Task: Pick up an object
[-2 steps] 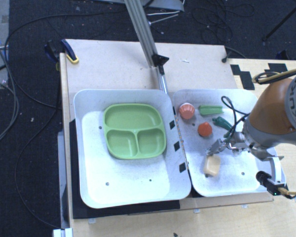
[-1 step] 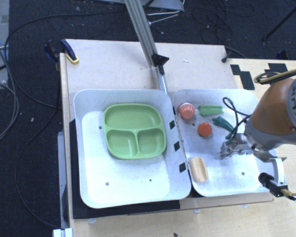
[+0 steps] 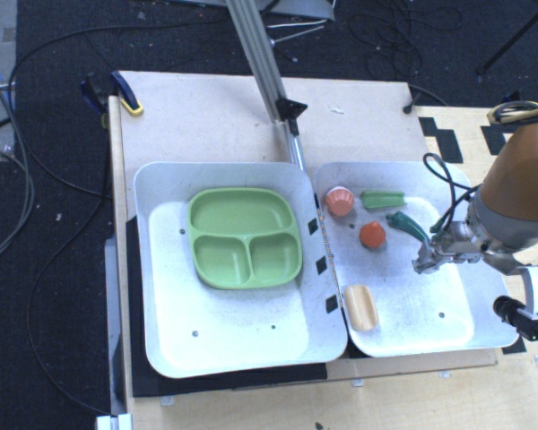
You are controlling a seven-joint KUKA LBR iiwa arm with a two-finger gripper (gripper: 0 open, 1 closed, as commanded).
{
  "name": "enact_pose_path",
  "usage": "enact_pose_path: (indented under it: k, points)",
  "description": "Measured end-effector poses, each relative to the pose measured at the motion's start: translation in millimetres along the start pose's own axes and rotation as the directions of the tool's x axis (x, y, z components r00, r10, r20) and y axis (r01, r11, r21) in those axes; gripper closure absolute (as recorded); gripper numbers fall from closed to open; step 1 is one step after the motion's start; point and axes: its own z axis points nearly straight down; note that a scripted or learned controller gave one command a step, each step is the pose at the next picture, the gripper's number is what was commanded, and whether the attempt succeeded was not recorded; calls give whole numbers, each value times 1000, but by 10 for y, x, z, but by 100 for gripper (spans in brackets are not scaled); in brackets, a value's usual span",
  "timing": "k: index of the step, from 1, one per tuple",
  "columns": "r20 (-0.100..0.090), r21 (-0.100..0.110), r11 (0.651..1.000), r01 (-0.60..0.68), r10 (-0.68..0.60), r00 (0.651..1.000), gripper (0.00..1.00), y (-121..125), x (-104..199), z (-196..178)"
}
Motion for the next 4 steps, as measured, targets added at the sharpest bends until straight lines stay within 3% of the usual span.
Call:
enact_pose_path:
  k: [1,4]
  points:
    - [0,1,1000,1,-1,1000,100,14,-2,-338]
    - [-3,5,1000,6,-6,1000,100,399,1635,-419]
